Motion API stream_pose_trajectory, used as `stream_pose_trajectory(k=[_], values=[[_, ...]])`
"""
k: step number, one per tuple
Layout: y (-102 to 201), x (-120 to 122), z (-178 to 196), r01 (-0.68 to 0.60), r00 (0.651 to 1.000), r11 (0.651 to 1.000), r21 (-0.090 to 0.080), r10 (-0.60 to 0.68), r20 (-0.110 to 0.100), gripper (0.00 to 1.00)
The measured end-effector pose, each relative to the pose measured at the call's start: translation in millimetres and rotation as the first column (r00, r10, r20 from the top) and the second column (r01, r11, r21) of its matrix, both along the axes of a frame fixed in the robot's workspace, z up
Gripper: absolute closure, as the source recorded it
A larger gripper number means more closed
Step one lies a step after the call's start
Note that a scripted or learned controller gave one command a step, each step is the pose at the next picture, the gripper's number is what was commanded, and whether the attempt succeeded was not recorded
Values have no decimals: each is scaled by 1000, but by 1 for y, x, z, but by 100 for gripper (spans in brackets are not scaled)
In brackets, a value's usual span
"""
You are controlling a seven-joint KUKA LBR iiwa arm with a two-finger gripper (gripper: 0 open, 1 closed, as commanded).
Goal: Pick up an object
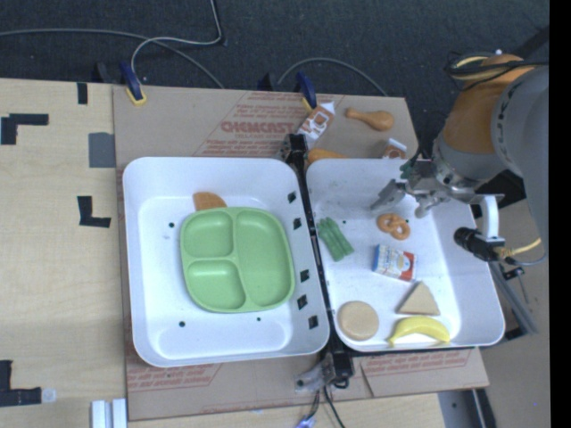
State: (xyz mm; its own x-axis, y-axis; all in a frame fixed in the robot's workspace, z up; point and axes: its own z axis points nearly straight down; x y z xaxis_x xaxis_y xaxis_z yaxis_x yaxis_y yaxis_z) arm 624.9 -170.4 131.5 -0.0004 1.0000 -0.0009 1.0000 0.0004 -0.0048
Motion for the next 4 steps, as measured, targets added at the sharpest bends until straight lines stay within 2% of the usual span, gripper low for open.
stream_pose_trajectory(k=[1, 2, 3, 4], values=[[-20, -14, -45, -1, 1000, 1000, 0, 1, 7, 0], [-36, -66, -45, 0, 1000, 1000, -2, 0, 10, 0], [-7, -9, -45, -2, 1000, 1000, -1, 2, 11, 0], [-17, -82, -45, 1, 1000, 1000, -2, -1, 8, 0]])
